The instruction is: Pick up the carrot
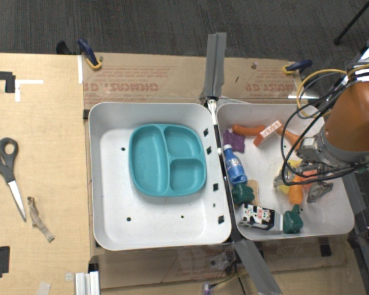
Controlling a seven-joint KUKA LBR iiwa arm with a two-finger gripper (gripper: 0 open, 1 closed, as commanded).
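The carrot (248, 129), a long orange-red piece, lies near the far wall of the right bin (338, 226), beside an orange-and-white packet (268, 132). My gripper (302, 180) hangs low over the right half of that bin, well to the right of the carrot and nearer the camera. It sits right above a small orange and yellow toy (294, 193), and part of that toy is hidden by the wrist and its cables. The carrot lies apart from the gripper.
The right bin also holds a purple piece (234, 140), a blue bottle (235, 167), two green toys (243, 193) (292, 220) and a black-and-white card (257, 215). A teal divided plate (168, 159) lies in the left bin (104, 214). Scissors (7, 165) lie on the bench.
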